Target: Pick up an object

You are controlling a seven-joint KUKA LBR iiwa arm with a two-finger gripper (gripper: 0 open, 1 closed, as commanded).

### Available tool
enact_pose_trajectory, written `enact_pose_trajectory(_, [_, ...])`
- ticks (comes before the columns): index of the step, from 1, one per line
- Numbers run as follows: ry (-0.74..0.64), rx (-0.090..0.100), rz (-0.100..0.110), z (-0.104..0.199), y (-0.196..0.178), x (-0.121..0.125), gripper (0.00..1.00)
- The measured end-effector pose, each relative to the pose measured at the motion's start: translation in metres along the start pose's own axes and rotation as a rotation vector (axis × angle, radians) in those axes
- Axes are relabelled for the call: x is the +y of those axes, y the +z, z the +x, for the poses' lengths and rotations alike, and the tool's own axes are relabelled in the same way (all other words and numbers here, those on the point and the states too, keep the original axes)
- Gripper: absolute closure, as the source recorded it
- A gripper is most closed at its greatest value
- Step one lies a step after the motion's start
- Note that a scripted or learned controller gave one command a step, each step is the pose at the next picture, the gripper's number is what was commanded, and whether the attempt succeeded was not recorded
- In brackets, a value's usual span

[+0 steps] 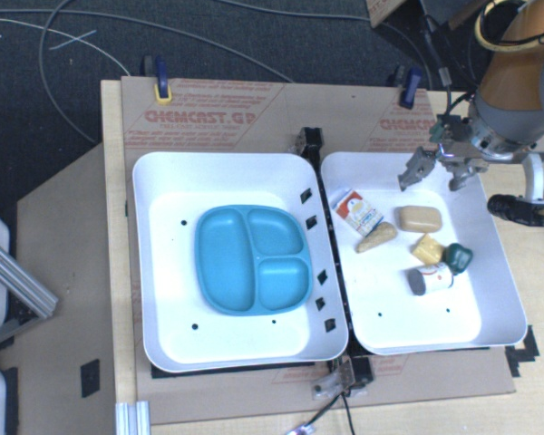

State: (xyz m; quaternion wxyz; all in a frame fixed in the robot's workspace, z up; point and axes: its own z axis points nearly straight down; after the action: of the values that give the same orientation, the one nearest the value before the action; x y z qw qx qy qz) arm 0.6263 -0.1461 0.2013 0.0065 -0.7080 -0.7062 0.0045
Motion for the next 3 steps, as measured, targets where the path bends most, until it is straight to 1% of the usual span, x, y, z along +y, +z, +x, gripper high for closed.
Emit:
enact_pose_trajectory(1, [-0.003, -0.002, -0.015, 0.000, -0.009, 0.003, 0.00])
enact_pose_trajectory(2, [-0.003, -0.001, -0.009, 0.000, 0.036, 0.002, 0.00])
enact_pose_trajectory(3, [-0.002, -0.001, -0.010, -0.010, 0.090, 0.003, 0.00])
